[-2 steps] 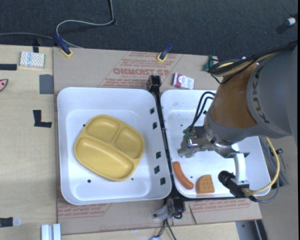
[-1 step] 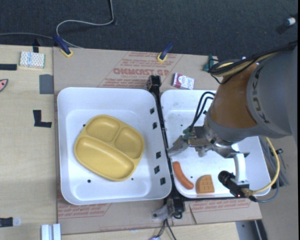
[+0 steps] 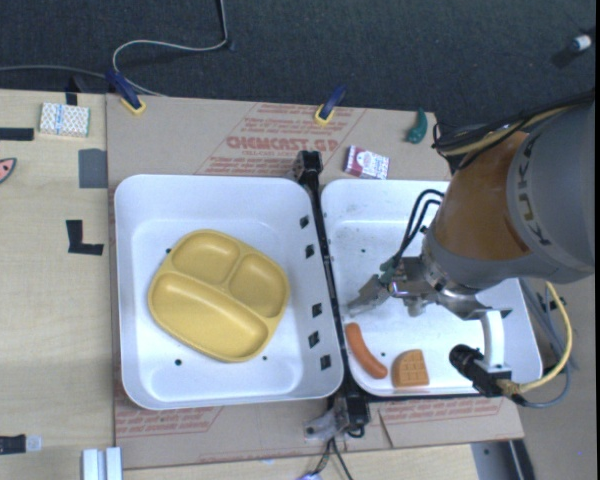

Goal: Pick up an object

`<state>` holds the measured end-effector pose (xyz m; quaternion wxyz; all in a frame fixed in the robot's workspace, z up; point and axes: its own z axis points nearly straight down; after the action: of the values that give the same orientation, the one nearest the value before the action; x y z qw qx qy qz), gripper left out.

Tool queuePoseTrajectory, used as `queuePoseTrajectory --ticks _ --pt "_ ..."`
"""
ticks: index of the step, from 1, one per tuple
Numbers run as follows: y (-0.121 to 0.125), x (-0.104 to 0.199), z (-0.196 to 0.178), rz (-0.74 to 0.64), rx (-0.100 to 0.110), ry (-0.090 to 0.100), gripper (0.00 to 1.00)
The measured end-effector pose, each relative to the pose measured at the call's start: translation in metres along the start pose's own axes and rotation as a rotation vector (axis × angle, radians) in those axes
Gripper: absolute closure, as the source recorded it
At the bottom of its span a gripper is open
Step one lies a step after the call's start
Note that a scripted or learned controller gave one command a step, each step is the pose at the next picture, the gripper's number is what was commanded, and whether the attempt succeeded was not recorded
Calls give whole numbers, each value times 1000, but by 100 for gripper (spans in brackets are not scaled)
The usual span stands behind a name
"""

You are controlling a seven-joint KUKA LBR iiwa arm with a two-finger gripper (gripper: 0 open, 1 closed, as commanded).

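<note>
Sausage [image 3: 366, 352] lies below the hand [image 3: 365, 297]; cardboard [image 3: 280, 143] reads "CHEMCAST GP".

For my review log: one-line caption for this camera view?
Gripper open above the right bin near a sausage and waffle; yellow tray in left bin.

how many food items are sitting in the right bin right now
2. A hot dog sausage lies near the right bin's front left corner, and a small orange waffle-like piece sits just to its right by the front wall. The arm covers part of the bin, so more may be hidden.
</note>
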<state>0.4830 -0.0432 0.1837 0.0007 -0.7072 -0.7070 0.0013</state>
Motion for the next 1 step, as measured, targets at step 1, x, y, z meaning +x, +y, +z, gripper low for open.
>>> queuePoseTrajectory --ticks 1 --pt "0 1 -9 -2 1 1 100"
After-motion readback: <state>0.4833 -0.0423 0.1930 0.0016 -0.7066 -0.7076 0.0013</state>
